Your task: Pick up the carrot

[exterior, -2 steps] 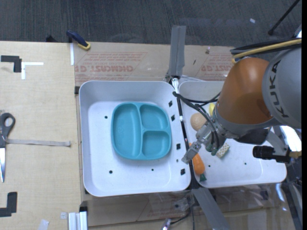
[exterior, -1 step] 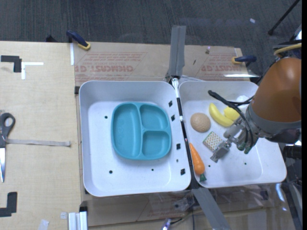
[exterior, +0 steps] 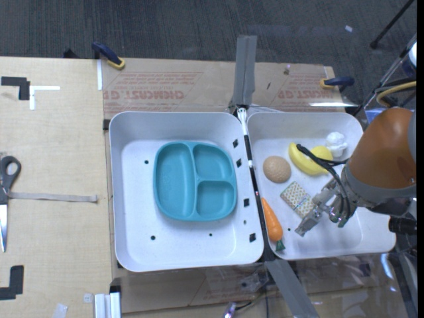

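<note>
The orange carrot [exterior: 271, 222] with a green tip lies along the left wall of the right bin [exterior: 371, 244], near its front corner. My gripper [exterior: 310, 218] hangs low over the right bin, just right of the carrot and apart from it. It reaches over the front edge of a speckled beige block [exterior: 295, 195]. Nothing shows held in the gripper. The orange band of the arm [exterior: 387, 151] covers the bin's right side.
In the right bin there are also a brown round potato-like item [exterior: 277, 169], a yellow banana [exterior: 308, 159] and a small white object [exterior: 336, 142]. The left bin [exterior: 126, 197] holds a teal divided plate [exterior: 196, 180]. Scissors [exterior: 6, 177] lie on the bench at far left.
</note>
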